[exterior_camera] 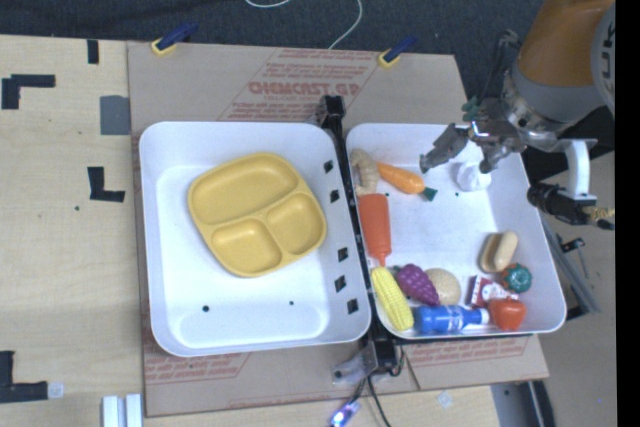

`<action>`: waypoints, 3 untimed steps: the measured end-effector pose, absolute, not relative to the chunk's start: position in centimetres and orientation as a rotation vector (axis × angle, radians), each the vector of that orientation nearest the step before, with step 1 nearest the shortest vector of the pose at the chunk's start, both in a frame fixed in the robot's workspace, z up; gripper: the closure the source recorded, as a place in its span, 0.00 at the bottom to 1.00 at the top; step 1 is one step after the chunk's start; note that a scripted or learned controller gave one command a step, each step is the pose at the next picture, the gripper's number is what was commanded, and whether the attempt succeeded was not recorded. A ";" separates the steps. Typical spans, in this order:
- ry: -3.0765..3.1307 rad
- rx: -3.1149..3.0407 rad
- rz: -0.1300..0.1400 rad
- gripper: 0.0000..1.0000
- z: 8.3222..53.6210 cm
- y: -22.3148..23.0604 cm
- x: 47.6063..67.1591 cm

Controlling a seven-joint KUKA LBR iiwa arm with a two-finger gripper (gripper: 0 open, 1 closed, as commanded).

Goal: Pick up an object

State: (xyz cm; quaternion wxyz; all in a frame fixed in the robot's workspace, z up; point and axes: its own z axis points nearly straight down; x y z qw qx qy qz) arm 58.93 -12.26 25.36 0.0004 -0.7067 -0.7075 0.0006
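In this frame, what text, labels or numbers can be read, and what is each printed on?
Red print on the cardboard sheet above the bins: seen upside down and blurred, not legible.
Label on the blue bottle: too small to read.
Red and white packet: print too small to read.

**Materials and finishes**

Two bins (165, 245): smooth white plastic, faint sheen. Divided yellow plate (257, 213): matt plastic. Toy foods, including carrot (400, 179), corn (391, 298) and hot dog (497, 251): moulded plastic, lightly glossy. Base sheet (290, 85): brown printed cardboard, matt. Bench (60, 245): pale wood-grain surface. Arm shell (565, 40): glossy orange; gripper (462, 151): dull grey metal.
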 end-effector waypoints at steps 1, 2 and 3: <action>-2.235 -2.227 -0.017 0.00 47.3 -10.0 54.4; -2.224 -2.221 0.002 1.00 47.3 -10.0 54.5; -2.219 -2.220 0.002 1.00 45.8 -10.3 50.2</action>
